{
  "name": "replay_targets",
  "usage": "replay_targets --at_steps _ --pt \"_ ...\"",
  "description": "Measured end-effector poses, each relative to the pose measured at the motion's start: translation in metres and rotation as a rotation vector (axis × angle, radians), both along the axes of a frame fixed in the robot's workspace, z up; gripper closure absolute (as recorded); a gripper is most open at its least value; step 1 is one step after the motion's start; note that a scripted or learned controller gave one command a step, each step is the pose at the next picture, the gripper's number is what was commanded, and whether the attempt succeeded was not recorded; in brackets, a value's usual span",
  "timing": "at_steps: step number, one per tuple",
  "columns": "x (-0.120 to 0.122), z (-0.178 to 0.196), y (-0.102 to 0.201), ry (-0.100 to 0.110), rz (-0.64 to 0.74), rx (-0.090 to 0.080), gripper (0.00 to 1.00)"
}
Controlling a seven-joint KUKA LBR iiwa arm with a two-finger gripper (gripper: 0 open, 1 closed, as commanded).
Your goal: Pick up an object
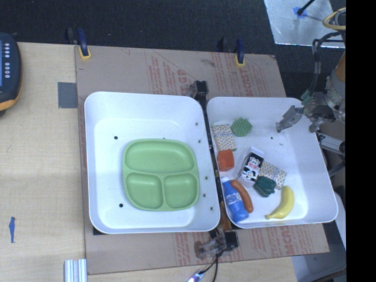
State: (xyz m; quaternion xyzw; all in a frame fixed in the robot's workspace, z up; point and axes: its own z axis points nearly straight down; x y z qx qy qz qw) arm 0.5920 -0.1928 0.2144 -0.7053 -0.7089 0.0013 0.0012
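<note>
Fingers [284, 124] parted, nothing between them; gripper [288, 121] poised above bare floor at upper right of the right bin [320, 157]. Approach stage, apparently: no object chosen yet. Next: shift left and descend over one item. Nearest candidate: green knobbly ball [241, 126], small, rounded, near bin's upper left.

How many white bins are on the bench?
2. The left bin holds a green divided plate. The right bin sits beside it and holds the small toys, such as a banana and a blue bottle.
</note>
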Motion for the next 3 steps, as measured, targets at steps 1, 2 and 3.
replay_targets --at_steps 1,2,3 --pt "-0.055 -0.117 0.088 -0.003 0.002 0.001 0.0" --pt "-0.054 -0.105 0.086 -0.005 0.005 -0.003 1.0" --pt "0.015 -0.022 0.158 -0.002 0.001 0.001 1.0"
